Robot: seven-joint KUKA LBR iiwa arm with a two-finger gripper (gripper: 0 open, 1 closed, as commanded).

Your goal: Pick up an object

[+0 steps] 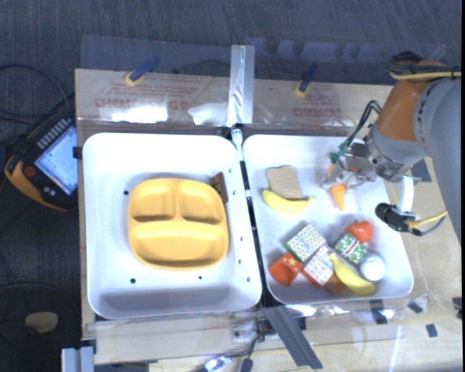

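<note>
Over the right bin (403,285), near its upper right corner, the claw (346,175) hangs at the end of the grey arm w/ the orange band (399,111). Directly under the claw is a small orange carrot-shaped toy (339,196), its top touching or almost touching the fingertips; I cannot tell if the fingers really close on it, and whether the claw is wide or narrow is not clear from this angle.

Other objects in the right bin: a brown bread-slice toy (283,180) w/ a yellow banana (284,201) just below it, both left of the carrot. Near the front wall is a tight group: two patterned cubes (313,253), a red piece (284,269) at the left, a green box (348,247) w/ a red tomato-like piece (360,230) above it, a second banana (352,277) and a white round thing (372,268) at the right.

The left bin (101,231) holds a yellow divided plate (178,222), approx. in the middle, w/ a small brown item (218,183) at its upper right edge. Left of the tabletop (89,91), a teach pendant (53,161) lies on the floor.
</note>
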